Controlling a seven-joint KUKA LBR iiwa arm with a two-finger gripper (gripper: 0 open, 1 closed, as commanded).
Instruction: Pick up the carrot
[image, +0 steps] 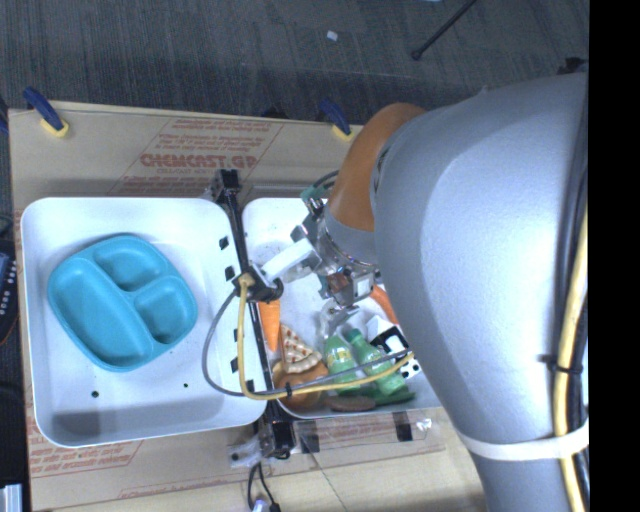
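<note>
Carrot: orange, long and tapering, lying lengthwise up the view. It sits to the view's left of the gripper, a little lower and apart from it. Robot hardware covers its upper end. It rests on the white floor of the right bin, the same bin the gripper hangs over.

Gripper: at the end of the grey arm, with the orange band above it in the view. How wide the claw stands cannot be told, nor whether it has hold of anything. The carrot is not in it.

Pizza slice: triangular, below the gripper and to its left.

Green items: bottle-like, straight below the gripper. Their exact kind is unclear.

Black-and-white block: below the gripper and to its right.

Brown item: rounded, farther below the gripper than the pizza slice. Its kind is unclear.

Orange piece: just to the right of the gripper, largely hidden by the arm.

Blue divided plate: three compartments, lying flat well to the left of the gripper, in the left bin.
</note>
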